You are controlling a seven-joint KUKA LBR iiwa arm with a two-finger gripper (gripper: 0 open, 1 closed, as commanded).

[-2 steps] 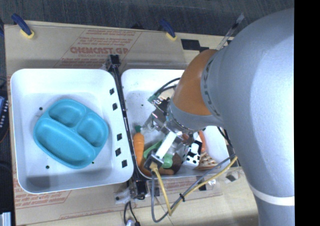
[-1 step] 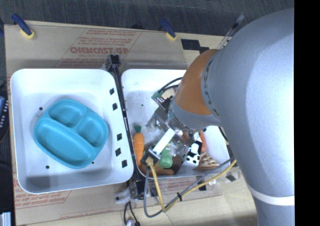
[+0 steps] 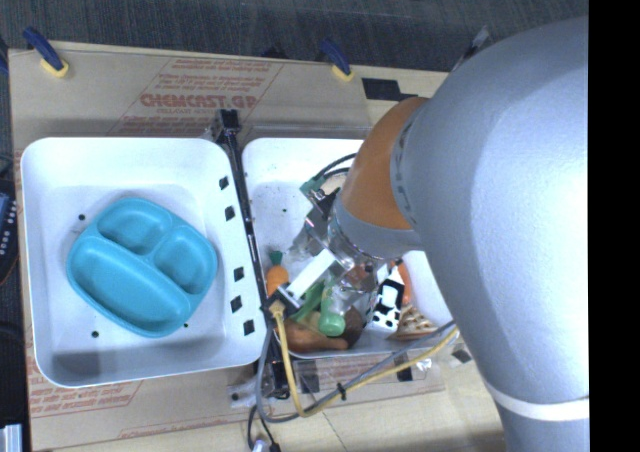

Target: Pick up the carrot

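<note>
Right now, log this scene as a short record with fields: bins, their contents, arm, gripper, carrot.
left bin: holds a blue divided plate, lying flat
right bin: a crowded pile of small items at its near end, partly hidden by the arm
arm: reaches in from the right, low over the right bin
gripper: down among the pile; finger state cannot be told
carrot: an orange piece by the right bin's left wall, left of the gripper; not seen held

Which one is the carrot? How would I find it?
Look at the right bin, the one the arm reaches into. Near its left wall, just left of the end effector, a small orange piece peeks out: the carrot. Its neighbours are green, white or black-and-white.
</note>
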